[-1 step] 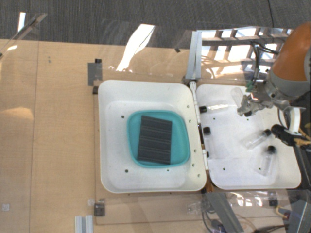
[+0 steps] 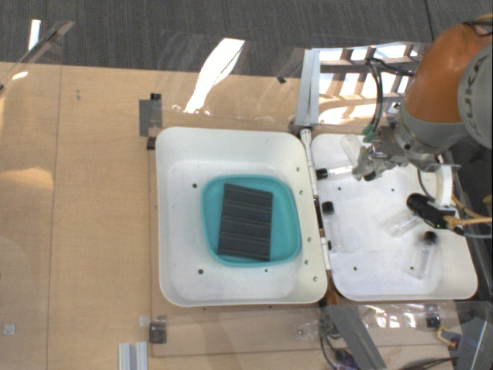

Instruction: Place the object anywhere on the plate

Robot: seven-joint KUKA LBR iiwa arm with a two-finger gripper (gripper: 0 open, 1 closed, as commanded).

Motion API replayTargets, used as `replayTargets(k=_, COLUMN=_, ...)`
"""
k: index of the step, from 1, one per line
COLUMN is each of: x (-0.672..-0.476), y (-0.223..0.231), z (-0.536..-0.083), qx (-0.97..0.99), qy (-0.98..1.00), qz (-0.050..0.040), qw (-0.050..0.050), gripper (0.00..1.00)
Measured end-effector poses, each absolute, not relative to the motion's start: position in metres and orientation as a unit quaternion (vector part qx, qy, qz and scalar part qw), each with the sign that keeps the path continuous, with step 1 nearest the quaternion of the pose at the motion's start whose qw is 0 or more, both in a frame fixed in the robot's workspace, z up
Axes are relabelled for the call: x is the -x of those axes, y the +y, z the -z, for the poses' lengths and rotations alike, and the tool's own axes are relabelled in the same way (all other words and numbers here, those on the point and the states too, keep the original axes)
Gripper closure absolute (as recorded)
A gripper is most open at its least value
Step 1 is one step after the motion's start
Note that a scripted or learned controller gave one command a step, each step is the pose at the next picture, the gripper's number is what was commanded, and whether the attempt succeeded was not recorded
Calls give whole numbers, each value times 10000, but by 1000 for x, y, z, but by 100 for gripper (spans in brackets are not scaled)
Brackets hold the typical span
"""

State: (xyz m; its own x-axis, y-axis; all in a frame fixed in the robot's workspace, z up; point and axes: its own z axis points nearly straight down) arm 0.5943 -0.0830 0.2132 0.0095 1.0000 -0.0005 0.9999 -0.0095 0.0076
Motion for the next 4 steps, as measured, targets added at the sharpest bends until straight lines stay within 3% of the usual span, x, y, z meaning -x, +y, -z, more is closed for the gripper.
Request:
replayTargets(k=1, x=-545, y=-27, z=-184, qx=-6897, qy=7241, qz=-11, qw=7, gripper=100)
replayTargets(k=2, x=-559, y=47, z=-222, qx=-5905, qy=8070, qz=-29, qw=29, gripper=100)
replayTargets(k=3, x=-559, y=46, z=-222, qx=-5908, qy=8068, qz=-29, qw=30, gripper=0)
replayTargets(k=4, x=-572, y=-26, z=-252, qx=-5530, qy=8332, qz=-26, qw=44, gripper=0)
